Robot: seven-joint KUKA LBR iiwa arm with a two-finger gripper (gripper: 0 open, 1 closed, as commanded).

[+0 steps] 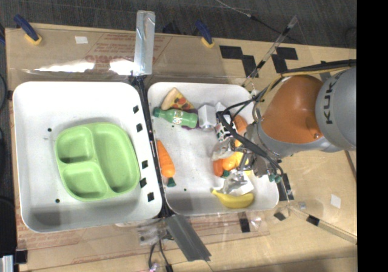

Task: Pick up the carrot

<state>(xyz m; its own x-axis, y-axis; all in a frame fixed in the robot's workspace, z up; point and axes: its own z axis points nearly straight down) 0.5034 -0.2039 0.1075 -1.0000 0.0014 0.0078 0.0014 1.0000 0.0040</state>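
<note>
Pincer (233, 162): mine, low in the right bin (188, 195) over the clutter by the banana (233, 199); grip state I cannot tell.
Carrot (165, 159): against that bin's left wall, well left of me.
Axis: runs near to far, leafy end nearest.

Green plate (97, 162) in left bin (30, 98); bottle (177, 118), pizza slice (176, 99), banana (233, 199) right.

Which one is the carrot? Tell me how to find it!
Look in the right bin, along its left wall. The carrot lies there, below the green bottle. It's a long orange stick with a green end, away from the pile under the gripper.
</note>
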